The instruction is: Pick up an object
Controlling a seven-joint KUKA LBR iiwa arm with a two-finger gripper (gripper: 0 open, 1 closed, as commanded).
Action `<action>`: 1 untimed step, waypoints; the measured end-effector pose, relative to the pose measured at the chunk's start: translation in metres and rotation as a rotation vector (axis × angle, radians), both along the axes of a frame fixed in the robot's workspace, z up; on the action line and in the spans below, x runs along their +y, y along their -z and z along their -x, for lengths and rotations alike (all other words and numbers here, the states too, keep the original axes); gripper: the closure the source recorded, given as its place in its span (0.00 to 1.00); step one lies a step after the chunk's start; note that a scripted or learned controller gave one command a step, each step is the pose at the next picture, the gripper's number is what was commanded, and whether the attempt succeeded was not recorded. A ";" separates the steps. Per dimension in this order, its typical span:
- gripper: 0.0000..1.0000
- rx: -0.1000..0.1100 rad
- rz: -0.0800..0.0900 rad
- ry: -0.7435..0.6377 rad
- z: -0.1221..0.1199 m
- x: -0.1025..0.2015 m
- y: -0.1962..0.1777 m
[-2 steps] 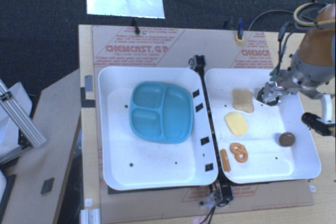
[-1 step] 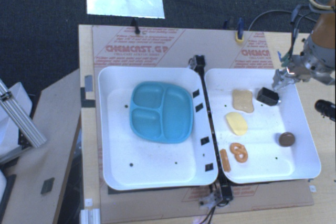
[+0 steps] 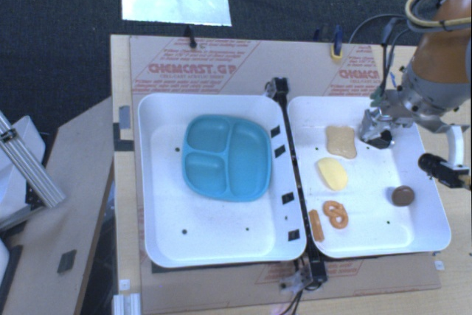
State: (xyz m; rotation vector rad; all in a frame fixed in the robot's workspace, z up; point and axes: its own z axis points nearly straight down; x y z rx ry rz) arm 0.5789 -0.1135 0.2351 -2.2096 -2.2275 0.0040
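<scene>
Gripper (image 3: pixel 375 127) low over the right-hand shallow white bin (image 3: pixel 431 232), its finger spread not clear from this angle and nothing visibly caught between the fingers.

Just beside the fingers, toward the bins' divider, lies a flat beige bread-slice-shaped piece (image 3: pixel 341 142); nearer the camera from them sit a yellow oval lump (image 3: pixel 332 174), an orange pretzel-shaped toy (image 3: pixel 336 214) and a small orange stick (image 3: pixel 316 225) by the divider. A round brown disc (image 3: pixel 402 195) lies apart toward the bin's right side. Well away from the fingers, across the divider, a teal three-compartment plastic plate (image 3: pixel 226 157) rests in the left-hand white bin (image 3: pixel 158 232).
</scene>
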 end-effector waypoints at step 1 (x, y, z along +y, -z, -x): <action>1.00 0.001 -0.001 -0.002 0.019 0.050 -0.001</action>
